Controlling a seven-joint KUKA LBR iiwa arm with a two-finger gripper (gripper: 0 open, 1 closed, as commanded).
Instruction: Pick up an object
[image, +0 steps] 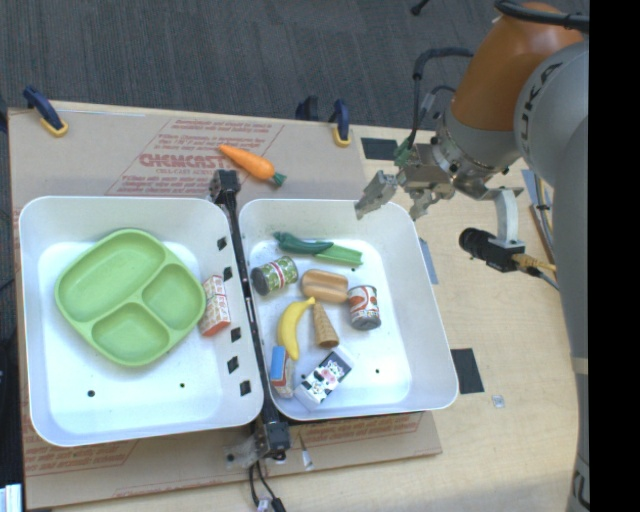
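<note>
green divided plate (128, 296), toy carrot (250, 163) on cardboard (180, 150)

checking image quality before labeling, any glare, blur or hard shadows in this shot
Camera view: even, soft lighting; the white right bin is bright but not blown out; objects like the banana and green plate are sharp, with faint shadows; the gripper looks slightly soft.

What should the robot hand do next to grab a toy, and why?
Probably swing left and down into the right bin. The gripper hangs open above the bin's upper right corner with nothing between its fingers, and the toys, such as the green pepper and small can, lie lower left of it.
</note>
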